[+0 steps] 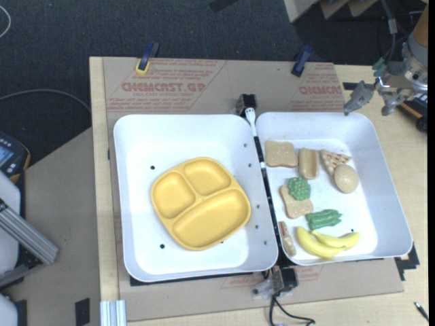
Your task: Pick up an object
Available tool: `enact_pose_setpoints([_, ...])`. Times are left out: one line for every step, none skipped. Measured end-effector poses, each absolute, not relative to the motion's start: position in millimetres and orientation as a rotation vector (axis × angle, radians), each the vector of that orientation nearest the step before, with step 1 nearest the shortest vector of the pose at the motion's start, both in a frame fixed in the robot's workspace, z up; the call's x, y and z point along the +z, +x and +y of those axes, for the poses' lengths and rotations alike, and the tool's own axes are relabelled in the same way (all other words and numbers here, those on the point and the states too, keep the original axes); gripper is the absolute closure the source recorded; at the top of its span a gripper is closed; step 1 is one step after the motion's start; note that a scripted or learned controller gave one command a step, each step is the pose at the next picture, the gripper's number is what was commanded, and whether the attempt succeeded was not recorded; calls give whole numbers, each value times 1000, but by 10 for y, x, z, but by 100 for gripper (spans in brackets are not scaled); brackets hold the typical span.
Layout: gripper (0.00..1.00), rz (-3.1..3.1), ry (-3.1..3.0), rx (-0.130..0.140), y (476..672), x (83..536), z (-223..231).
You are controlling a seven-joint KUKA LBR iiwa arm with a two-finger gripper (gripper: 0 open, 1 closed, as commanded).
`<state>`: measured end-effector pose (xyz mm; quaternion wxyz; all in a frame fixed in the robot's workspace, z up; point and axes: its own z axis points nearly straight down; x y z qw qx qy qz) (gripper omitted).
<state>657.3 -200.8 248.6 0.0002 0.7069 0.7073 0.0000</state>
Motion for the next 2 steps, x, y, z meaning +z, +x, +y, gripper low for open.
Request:
enact_pose_setpoints([0, 2234, 2231, -10, 6002, 1306, -1473])
enact_pose_setpoints([0, 2207, 2209, 17, 5433, 983, -1270])
